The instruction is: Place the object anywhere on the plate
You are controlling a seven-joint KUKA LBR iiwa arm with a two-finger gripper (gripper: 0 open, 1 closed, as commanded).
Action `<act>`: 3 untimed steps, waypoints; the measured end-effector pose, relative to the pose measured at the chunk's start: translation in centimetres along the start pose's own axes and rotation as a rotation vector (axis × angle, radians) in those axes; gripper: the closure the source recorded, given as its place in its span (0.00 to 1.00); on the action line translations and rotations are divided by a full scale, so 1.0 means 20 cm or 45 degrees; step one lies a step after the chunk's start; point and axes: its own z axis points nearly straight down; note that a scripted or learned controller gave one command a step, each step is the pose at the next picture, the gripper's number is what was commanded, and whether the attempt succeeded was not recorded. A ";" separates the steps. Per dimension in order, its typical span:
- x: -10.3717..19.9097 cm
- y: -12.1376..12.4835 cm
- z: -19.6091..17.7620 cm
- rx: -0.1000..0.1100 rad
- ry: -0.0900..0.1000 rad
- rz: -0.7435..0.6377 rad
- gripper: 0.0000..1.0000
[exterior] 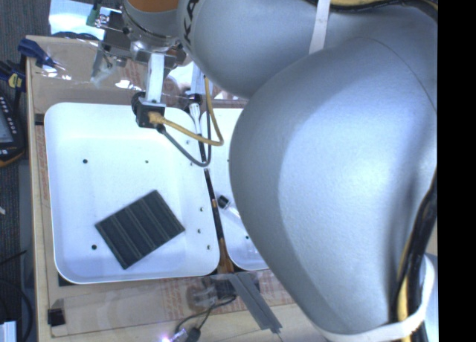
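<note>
A dark grey ridged rectangular plate (140, 229) lies flat and turned at an angle in the front part of the left white bin (67, 184). My gripper (108, 62) hangs beyond the far rim of that bin, above the bench's back left corner and well away from the plate. The wrist and orange band sit right above it and hide much of it. I cannot make out anything held in it.
The bulky grey arm (335, 155) covers nearly all of the right bin (242, 255), leaving a sliver of its front left corner. Tools and cables lie along the bench's left edge (15, 80). A metal bracket (238, 292) sits at the front.
</note>
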 end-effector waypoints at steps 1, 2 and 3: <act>-0.29 -0.12 0.36 0.000 -0.002 0.071 1.00; 0.19 -0.05 -0.24 -0.005 0.003 -0.023 1.00; -0.17 -0.19 0.03 0.000 -0.002 -0.443 1.00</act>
